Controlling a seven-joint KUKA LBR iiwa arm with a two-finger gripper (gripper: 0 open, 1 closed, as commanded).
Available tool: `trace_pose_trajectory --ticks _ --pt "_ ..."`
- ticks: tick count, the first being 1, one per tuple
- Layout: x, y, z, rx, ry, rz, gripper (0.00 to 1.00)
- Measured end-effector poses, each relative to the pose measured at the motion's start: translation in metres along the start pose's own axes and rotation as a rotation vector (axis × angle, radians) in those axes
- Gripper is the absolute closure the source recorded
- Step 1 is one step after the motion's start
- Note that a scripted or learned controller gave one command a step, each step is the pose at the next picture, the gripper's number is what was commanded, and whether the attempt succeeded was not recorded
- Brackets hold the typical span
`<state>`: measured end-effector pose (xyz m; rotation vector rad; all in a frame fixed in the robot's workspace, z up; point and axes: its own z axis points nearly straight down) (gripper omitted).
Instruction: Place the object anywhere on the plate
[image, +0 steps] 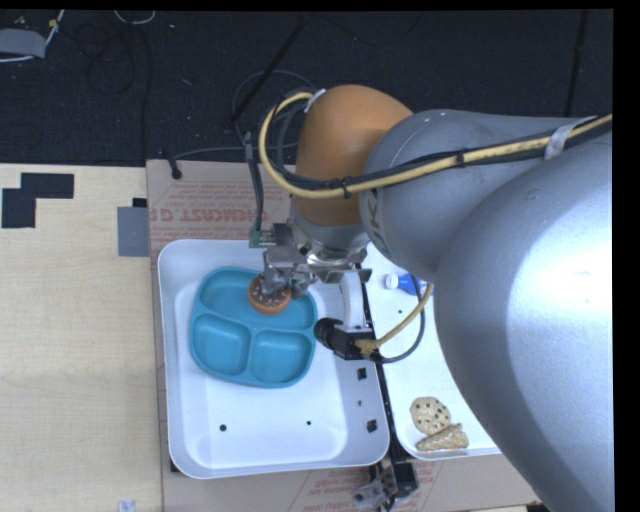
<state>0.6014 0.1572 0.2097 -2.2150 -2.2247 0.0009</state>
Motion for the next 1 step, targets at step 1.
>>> trace_pose_trajectory --ticks 1 --pt "-0.0016 -0.0009 0.0004 0.002 -0.002 0.001 0.00"
